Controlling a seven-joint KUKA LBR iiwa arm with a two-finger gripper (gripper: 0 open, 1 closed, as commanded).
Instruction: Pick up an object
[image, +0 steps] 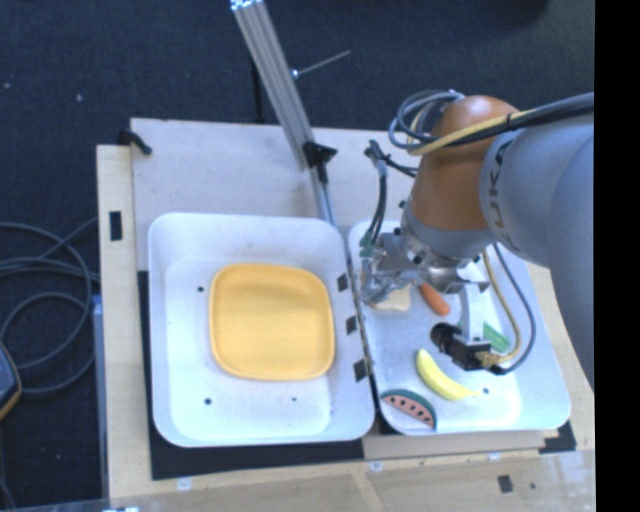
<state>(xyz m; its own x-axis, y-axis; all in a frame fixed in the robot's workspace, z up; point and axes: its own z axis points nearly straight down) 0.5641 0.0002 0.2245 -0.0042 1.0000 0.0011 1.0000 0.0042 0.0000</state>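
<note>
Bins sit side by side on the bench (120, 300), and in the one overhead view we see the arm (500, 170) reach in from the right, its orange band above the wrist, down into the right bin (545, 390). The pincer (378, 278) hangs low near that bin's left wall, close to the divide between the two bins. We cannot tell how it stands, for the metal parts blur together there.

Just right of the pincer, and touching it as far as we can judge, lies a pale block (397, 299), perhaps a slice of bread; whether it is gripped we cannot tell. A small orange carrot (434, 298) lies just beyond the block, further right. Below and to the right of the pincer a yellow banana (442, 378) rests on the bin floor, with a dark fitting of the arm's cabling just above it. A green piece (496, 334) peeks out to the right of that fitting. Straight below the pincer, at the bin's near edge, sits a watermelon slice (410, 407).

Left of the pincer, well apart, a yellow plate (271, 321) lies flat in the middle of the left bin (180, 250).
</note>
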